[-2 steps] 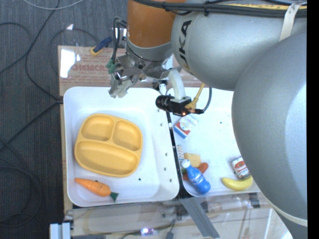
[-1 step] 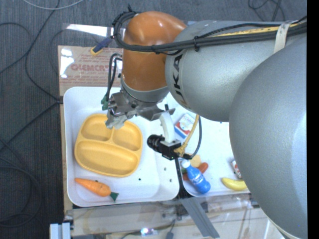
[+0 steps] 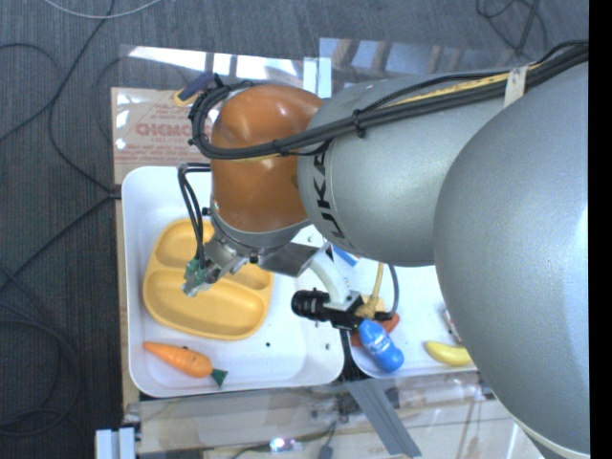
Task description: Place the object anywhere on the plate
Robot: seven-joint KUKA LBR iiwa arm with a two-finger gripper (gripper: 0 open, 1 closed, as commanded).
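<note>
- The arm [image 3: 430,170] reaches in from the right, its broad grey body covering much of the right bin [image 3: 416,299] and the far side of the left bin [image 3: 131,285]
- Its orange band [image 3: 253,165] sits over the left bin, and the wrist points down and towards the near-left
- The pincer [image 3: 199,277] is low over the yellow plate [image 3: 220,309], at the ridge between the plate's compartments; it is hard to say whether it touches the plate
- Whether the pincer is released or clenched cannot be told: its tip is small and partly blurred, with a greenish-grey patch there that I cannot identify
- The plate lies in the left bin, towards its left side, and its compartments look bare where they show
- A carrot [image 3: 177,357] lies flat on the floor of the left bin, just beside the plate's near edge and off it, green end towards the right
- In the right bin, near its front-left corner, a blue thing [image 3: 384,354] rests against a red-orange thing [image 3: 376,331]; a yellow banana-like thing [image 3: 448,353] lies a little to their right
- Black cables loop along the wrist above the plate
- A sheet with red lettering [image 3: 153,132] lies on the tabletop behind the left bin
</note>
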